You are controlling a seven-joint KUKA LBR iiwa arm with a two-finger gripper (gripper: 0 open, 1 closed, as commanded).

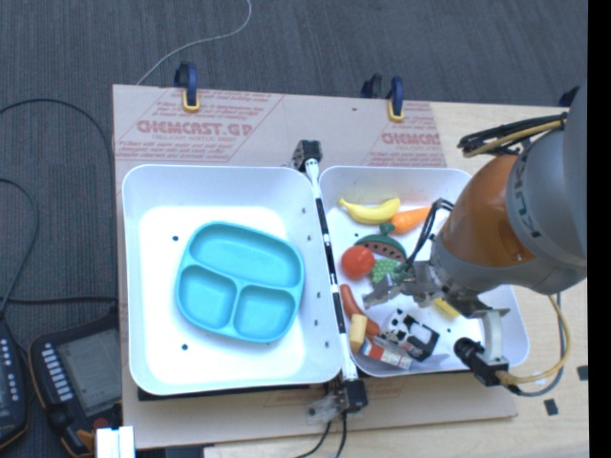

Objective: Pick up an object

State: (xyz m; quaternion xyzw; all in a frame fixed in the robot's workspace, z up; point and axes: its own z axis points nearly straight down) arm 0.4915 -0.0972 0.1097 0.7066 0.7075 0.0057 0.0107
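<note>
Left bin [134, 256] held just a blue divided tray [239, 281], nothing on it. Right bin [516, 337] had the clutter: a sausage-like piece [350, 300] and a yellow bit [358, 328] by the divider, a tomato [358, 260] w/ a watermelon slice [386, 247] above it, a banana [370, 208] and carrot [411, 219] toward the back wall, something green [386, 268] mid-bin, and a black-and-white item [412, 333] near the front.

Arm [520, 218] reached in from the right, w/ the gripper [409, 291] low over the middle of the right bin, just beside the green thing and the tomato. Couldn't tell how the jaws stood; the metal parts were too tangled w/ the clutter to read, and nothing was clearly between them.

Judged step: approach/descent for a grab, no pick made yet. The likely target looked to be the green thing or the tomato, both still in the bin. Next move prob called for settling squarely around one item w/o catching a neighbour, closing, then lifting straight up. The crowding made a two-item pinch or a slip a fair risk.
</note>
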